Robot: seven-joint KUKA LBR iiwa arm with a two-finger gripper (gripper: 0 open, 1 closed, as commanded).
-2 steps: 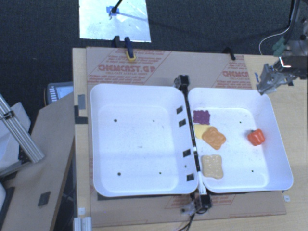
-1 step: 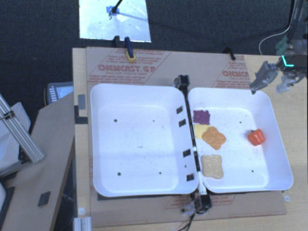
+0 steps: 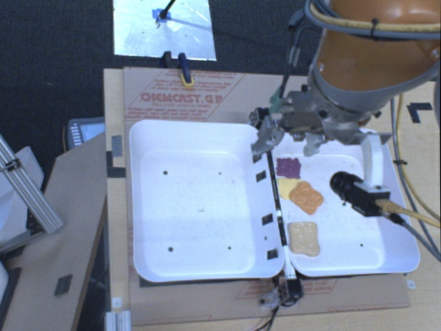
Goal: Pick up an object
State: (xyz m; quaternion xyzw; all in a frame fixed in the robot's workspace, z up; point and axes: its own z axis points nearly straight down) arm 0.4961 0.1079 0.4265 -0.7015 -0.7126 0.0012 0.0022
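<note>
from my remote station i see the arm [image 3: 375, 40] reaching in from the right, its orange band filling the upper right corner, with yellowish cables running across it. the gripper [image 3: 286, 142] hangs over the far end of the right bin [image 3: 393, 254], close to the divider where the two bins meet. its two fingers [image 3: 264, 140] are spread apart, one near the divider and the other further right, and i see nothing between them. in the right bin, four small flat pieces lie in a loose column near the divider: a purple piece [image 3: 289, 167] sits just below the gripper, a pale yellow piece [image 3: 285, 187] is below that and partly under an orange piece [image 3: 306, 197], which overlaps its right edge. a beige piece [image 3: 304, 238] lies apart from these, nearer the front edge of the bin. all four rest on the bin floor; none is lifted. a black cylindrical part [image 3: 351, 190] on a white bracket hangs from the arm over the right side of this bin. the left bin [image 3: 200, 205] shows a few dark specks on its floor. both bins rest on a cardboard sheet [image 3: 186, 96] with red print, and a yellow and blue clamp [image 3: 186, 71] grips its far edge. a shiny square plate [image 3: 164, 19] lies beyond on the dark floor.
</note>
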